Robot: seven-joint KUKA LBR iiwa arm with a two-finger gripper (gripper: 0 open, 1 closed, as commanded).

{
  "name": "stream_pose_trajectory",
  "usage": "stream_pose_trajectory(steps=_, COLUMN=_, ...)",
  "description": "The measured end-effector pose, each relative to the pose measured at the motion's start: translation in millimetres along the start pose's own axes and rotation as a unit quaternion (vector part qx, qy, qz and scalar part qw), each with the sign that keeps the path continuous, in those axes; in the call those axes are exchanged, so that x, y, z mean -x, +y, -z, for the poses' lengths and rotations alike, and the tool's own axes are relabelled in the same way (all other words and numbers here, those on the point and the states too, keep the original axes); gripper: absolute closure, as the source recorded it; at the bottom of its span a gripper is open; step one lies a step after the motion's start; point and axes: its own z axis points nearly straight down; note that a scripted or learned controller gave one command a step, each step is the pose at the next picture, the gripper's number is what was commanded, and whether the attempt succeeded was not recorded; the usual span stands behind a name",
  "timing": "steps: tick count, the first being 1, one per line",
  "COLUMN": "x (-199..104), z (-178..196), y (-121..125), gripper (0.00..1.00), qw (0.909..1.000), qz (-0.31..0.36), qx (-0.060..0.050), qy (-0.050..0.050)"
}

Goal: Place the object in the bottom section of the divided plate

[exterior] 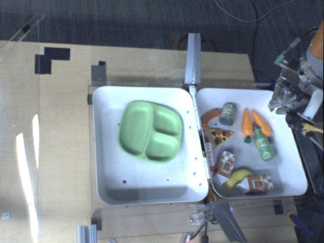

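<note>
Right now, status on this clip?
Gripper at right bin's edge, nothing seen held. Green plate in left bin, bare. Toys in right bin, none picked.

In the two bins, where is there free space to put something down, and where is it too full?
The left bin has bare floor all around the green plate, widest along its near edge, below the plate. The plate's three sections are free too. The right bin is crowded: can, two carrots, bottle, pizza slice, banana and cartons leave only narrow gaps.
</note>
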Motion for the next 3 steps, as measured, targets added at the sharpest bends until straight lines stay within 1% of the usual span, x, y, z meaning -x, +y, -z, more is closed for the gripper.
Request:
stream_pose_trajectory(steps=1, x=84.4, z=94.7, y=7.2, gripper=1.00, qw=0.9767, qz=0.214, qx=0.001, qy=0.000)
stream_pose_trajectory(steps=2, x=82.6, z=106.3, y=8.2, gripper=1.00, qw=0.9759, qz=0.218, qx=0.004, qy=0.000)
stream_pose_trajectory(steps=3, x=82.4, z=106.1, y=8.2, gripper=0.00, qw=0.9759, qz=0.218, qx=0.004, qy=-0.001)
